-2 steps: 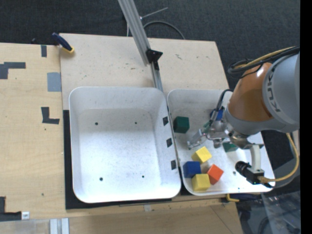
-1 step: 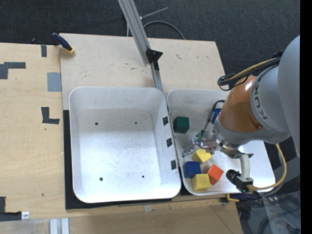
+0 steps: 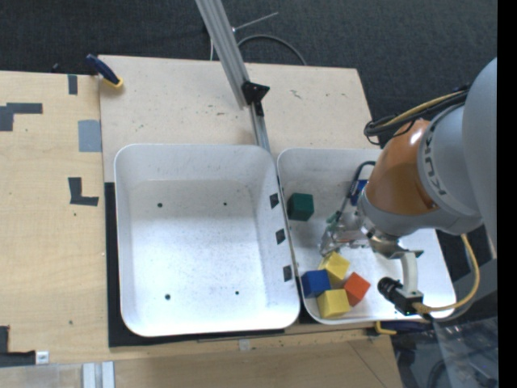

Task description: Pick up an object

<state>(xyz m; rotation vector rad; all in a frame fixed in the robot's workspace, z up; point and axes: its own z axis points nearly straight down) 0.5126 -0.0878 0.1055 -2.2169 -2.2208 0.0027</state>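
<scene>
In the right bin (image 3: 319, 162) lie several small blocks. A dark green cube (image 3: 300, 206) sits near the bin's left wall. Toward the front are a blue cube (image 3: 315, 282), a yellow block (image 3: 337, 266), an orange block (image 3: 356, 286) and a second yellow cube (image 3: 333, 302), packed close together. My gripper (image 3: 334, 239) reaches down from the grey and orange arm (image 3: 404, 180), low in the bin just behind the upper yellow block and in front of the green cube. I see nothing held in it.
The left bin (image 3: 129, 217) stands beside the right one on the wooden bench. A metal rail (image 3: 230, 47) slants down to the wall between the bins. A blue and yellow clamp (image 3: 105, 71) lies at the bench's back left. Cables hang by the arm at the right.
</scene>
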